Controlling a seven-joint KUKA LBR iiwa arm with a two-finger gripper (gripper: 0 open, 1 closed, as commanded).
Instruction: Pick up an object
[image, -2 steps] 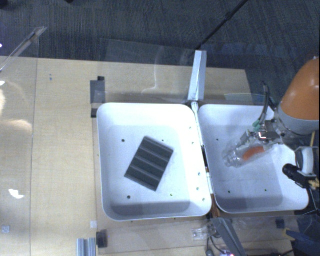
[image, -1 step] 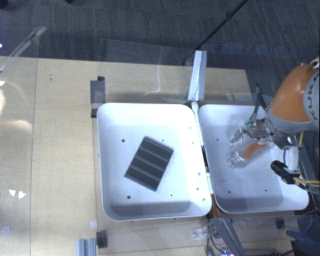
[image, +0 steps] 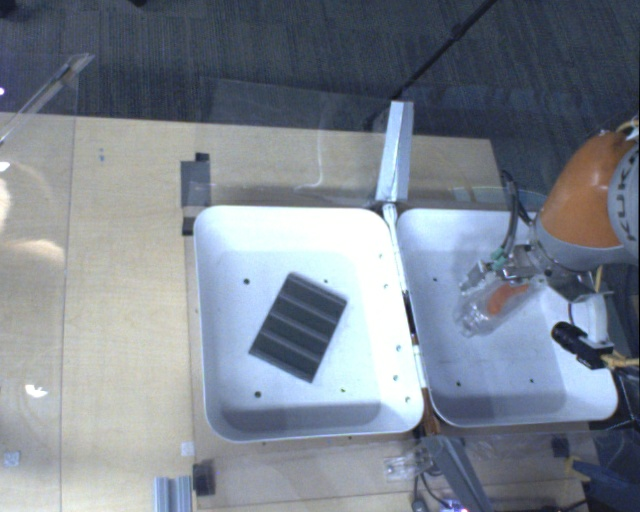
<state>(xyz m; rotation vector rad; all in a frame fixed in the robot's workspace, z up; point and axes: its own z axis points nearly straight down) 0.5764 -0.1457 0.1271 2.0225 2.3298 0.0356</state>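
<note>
A dark grey ribbed rectangular block (image: 298, 326) lies tilted in the middle of the left bin (image: 215, 300). In the right bin (image: 440, 240), my gripper (image: 497, 283) reaches in from the right under the orange-banded wrist (image: 590, 195). It hangs low over the bin floor. Right at its tip is a small clear piece with an orange part (image: 503, 298), partly covered by the gripper. Whether it is held or just lying there is not clear.
A metal bar (image: 396, 150) stands at the back where the two bins meet. A black fitting (image: 580, 345) juts over the right bin's right side. Small black brackets (image: 197, 180) sit at the left bin's back corner on the wooden bench.
</note>
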